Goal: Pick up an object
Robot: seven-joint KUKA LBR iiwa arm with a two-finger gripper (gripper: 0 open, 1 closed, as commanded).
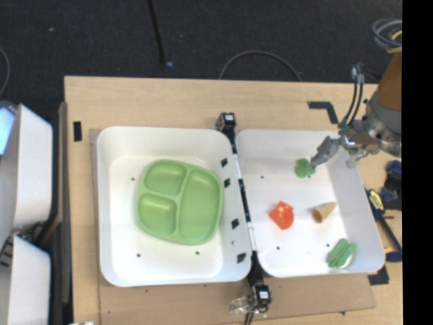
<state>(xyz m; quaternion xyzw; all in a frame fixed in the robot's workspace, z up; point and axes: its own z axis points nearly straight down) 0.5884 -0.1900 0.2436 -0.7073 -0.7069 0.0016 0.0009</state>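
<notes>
White plastic makes up both shallow bins on your pale wooden bench (155,100), two of them set side by side and touching along a shared middle edge. Your left bin (111,263) holds one thing only: a light green plastic plate with four compartments (180,202), lying flat near the bin's middle.

Your right bin (270,144) holds four loose things. You have one small dark green leafy piece like a broccoli floret (304,168) near the far right part of the bin floor. You have one red-orange blocky piece (282,215) near the bin's middle, with a tan cone-shaped piece (324,211) just beside it on the right, the two apart. You have one bright green ridged piece on a pale base (340,253) in the near right corner, well apart from the rest.

Your grey arm with its orange band (387,93) comes in from the right over the bin's far right rim. The tool (318,158) points down and leftward, its tip just beside the broccoli-like piece, touching or nearly touching it. You cannot tell from this slant whether anything sits between the tool's tips, nor whether they are spread or pressed together. Every one of the four pieces appears to rest on the bin floor.
</notes>
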